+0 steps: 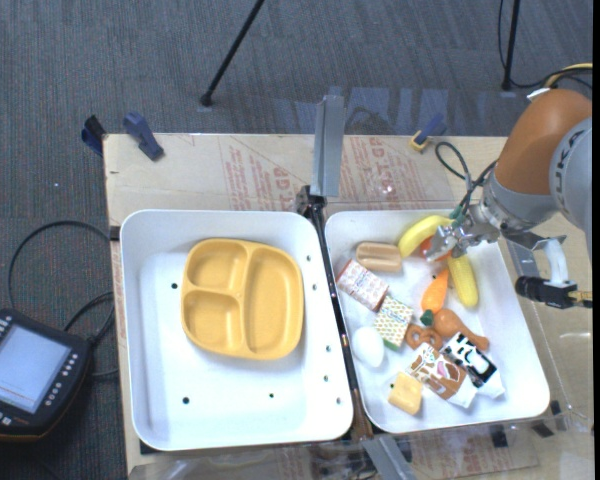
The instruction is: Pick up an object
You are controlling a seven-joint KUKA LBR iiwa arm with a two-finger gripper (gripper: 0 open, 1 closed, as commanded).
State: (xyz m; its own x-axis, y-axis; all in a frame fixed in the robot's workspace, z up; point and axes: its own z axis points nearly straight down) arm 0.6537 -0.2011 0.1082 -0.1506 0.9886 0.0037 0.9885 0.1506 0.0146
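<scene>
**A:** Status on the pick? What's on your feed?

**B:** Starting from my near edge. Every pickable piece lies in the right bin (528, 368). Farthest from the gripper (450, 240), toward me and a bit view-left of it, is the cheese wedge (405, 395). The carton (452, 370) is just beside the wedge, almost straight below the gripper.

**A:** And closer in?

**B:** The egg (368, 346) is well off view-left, by the bin wall. The patterned box (393, 320) and the brown piece (421, 333) sit between the egg and the carton. Next up, the carrot (435, 290) is just below the gripper. The red box (362, 284) is view-left of the carrot.

**A:** What's right at the gripper?

**B:** Two bananas. The pale banana (465, 281) is just under it on the arm side. The banana (418, 234) is right beside it, view-left. The bun (379, 257) lies past that banana.

**A:** Open or closed? Holding anything?

**B:** I can't tell its state from this angle, it's too small and cluttered. I see nothing lifted; all the pieces lie on the bin floor.

**A:** Other bin?

**B:** The left bin (155, 368) is well apart, view-left, with a yellow tray (243, 298) in it. The pendant (20, 368) is on the floor beyond that.
</scene>
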